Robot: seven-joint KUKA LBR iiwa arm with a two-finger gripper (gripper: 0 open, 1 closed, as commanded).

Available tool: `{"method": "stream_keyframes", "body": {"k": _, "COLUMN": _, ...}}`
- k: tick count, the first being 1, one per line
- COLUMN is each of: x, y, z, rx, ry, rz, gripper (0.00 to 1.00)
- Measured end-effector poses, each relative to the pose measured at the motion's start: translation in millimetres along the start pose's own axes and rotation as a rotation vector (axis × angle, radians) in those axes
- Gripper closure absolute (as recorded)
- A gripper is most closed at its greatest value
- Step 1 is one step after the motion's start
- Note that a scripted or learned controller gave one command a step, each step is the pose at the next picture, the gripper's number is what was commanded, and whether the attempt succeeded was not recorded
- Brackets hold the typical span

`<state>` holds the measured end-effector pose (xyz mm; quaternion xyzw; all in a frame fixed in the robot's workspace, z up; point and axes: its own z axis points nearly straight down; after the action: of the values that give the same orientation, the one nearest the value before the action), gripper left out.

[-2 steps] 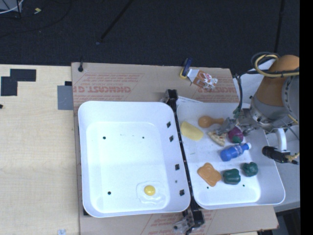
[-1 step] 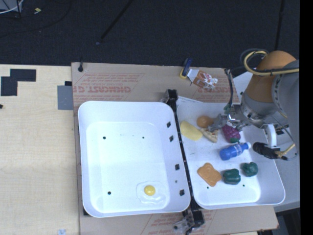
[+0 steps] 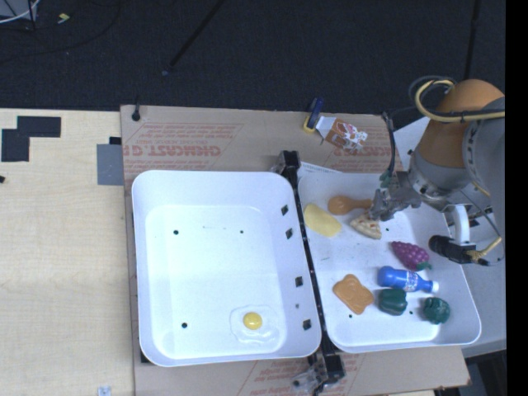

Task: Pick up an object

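We see the grey two-finger gripper point(image 3: 381, 208) low at centre right, touching a tan pizza-slice toy point(image 3: 367, 224); finger state we cannot tell.

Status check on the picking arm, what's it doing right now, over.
Gripper low in the right bin, at the pizza slice. Grasp unconfirmed. Orange drumstick and yellow lemon crowd close beside it.

Grey arm point(image 3: 462, 159) with orange band point(image 3: 462, 114), yellow cable loop point(image 3: 429, 89), and dark metal gripper point(image 3: 386, 203).
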<state>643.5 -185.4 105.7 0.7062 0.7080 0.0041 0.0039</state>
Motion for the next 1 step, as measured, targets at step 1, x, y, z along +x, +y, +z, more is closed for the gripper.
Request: {"method": "stream_keyframes", "body": {"k": 1, "x": 0.2, "y": -83.0, "z": 6.7, "rx": 0.003, "ry": -0.003, "rz": 0.004, "gripper": 1.0}}
